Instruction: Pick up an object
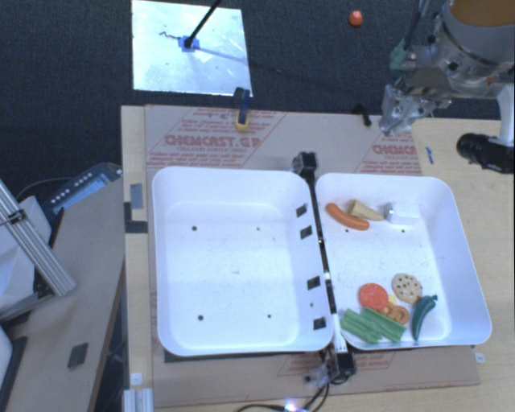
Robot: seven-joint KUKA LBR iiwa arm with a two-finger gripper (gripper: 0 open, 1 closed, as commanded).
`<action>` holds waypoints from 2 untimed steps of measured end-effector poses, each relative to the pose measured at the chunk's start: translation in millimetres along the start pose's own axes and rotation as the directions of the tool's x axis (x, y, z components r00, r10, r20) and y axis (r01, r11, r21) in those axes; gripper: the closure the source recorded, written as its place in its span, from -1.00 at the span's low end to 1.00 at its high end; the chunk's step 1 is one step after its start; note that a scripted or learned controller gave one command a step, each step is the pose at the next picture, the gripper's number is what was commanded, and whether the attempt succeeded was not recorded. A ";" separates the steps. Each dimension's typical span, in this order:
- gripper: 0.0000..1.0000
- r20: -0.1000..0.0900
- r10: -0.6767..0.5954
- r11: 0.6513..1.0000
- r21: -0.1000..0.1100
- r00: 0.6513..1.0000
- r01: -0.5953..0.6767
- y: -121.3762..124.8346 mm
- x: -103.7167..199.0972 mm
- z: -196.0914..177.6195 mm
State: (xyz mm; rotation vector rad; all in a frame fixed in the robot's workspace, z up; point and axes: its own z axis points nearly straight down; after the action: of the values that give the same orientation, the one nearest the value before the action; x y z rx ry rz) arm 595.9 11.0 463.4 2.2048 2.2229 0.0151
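My gripper (397, 119) hangs high over the bench's far edge, behind the right bin (463, 241), with nothing visible in it. In that bin lie an orange sausage (347, 216), a tan wedge (367, 211) and a small grey piece (389, 212) near the back. Toward the front corner sit a red tomato slice (372, 294), a speckled cookie (407, 286), a small orange ring-shaped piece (395, 311), a dark green pepper (422, 315) and a bundle of green stalks (372, 324).
The left bin (165, 265) adjoins the right one along a black-clipped divider (320, 257). A blue and yellow clamp (241, 109) stands behind the left bin. A shiny sheet (189, 48) and an orange ball (356, 17) lie on the dark floor beyond.
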 end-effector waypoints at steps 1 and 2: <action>1.00 -0.001 0.006 1.000 0.030 1.000 -0.006 -42.2 23.8 150.5; 1.00 -0.005 -0.002 1.000 -0.008 1.000 0.002 -9.7 77.3 -46.9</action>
State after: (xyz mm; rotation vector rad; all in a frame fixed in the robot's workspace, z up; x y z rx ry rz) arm 584.9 88.3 510.0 2.2015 2.2233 0.0290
